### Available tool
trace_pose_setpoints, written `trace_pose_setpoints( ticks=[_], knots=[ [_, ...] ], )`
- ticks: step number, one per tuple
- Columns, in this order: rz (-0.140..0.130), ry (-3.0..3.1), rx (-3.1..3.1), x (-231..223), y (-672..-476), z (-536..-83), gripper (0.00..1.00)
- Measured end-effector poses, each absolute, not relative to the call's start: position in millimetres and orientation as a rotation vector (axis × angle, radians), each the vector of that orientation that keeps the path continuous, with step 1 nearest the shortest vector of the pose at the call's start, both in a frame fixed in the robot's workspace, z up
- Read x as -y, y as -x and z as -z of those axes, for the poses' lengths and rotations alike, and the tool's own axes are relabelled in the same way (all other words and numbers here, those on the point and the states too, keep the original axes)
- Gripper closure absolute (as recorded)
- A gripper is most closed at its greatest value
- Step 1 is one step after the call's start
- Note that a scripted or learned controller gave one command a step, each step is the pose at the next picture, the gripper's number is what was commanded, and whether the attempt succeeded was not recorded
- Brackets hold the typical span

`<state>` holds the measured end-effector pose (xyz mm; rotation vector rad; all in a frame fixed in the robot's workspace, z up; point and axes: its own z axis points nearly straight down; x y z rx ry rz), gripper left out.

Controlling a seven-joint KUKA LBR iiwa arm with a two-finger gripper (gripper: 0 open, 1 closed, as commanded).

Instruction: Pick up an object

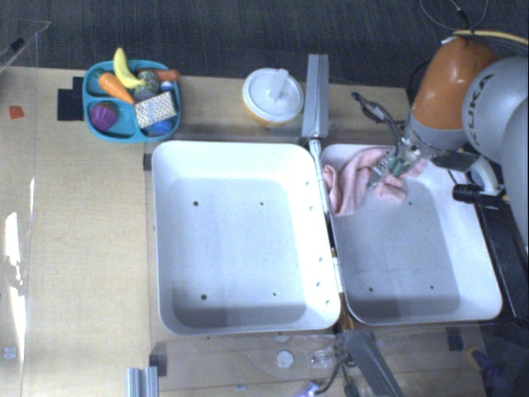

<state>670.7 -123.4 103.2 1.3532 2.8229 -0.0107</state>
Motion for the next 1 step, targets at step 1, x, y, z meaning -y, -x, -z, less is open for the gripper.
trace_pose_setpoints(
  ticks=[1],
  knots=[
    [-0.003, -1.530, -2.736, 146.8, -652.1, -169.4, 1.00]
  ],
)
